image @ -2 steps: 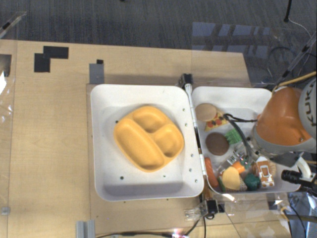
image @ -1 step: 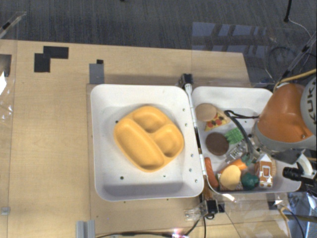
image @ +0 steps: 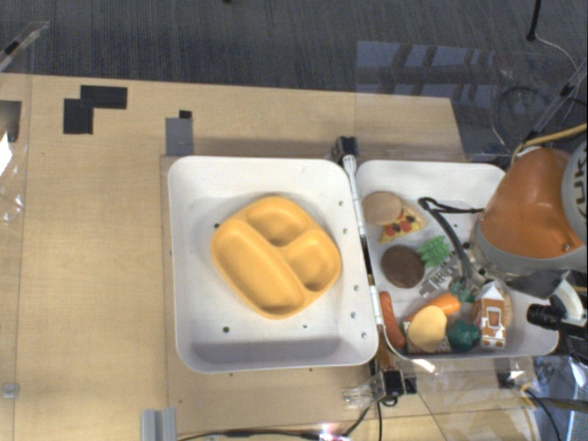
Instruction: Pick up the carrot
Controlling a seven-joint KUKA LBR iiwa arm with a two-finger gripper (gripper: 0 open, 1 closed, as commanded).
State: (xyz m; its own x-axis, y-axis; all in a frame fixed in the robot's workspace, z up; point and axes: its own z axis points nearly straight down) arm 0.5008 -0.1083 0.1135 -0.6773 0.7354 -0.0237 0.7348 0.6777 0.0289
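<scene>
The carrot (image: 445,304) is a small orange piece near the front of the right bin (image: 432,177). It lies between a yellow fruit (image: 425,328) and a small carton (image: 493,318). My gripper (image: 452,277) hangs low over the bin just behind the carrot, close to it or touching it. Its metal tip overlaps a green leafy toy (image: 435,249). The arm's orange band (image: 533,209) covers the bin's right side and hides what lies beneath it.
The right bin also holds a bun (image: 382,207), a pizza slice (image: 402,224), a brown disc (image: 401,265), a red sausage (image: 389,312) and a dark green vegetable (image: 463,336). A yellow divided plate (image: 276,255) sits in the left bin (image: 197,338).
</scene>
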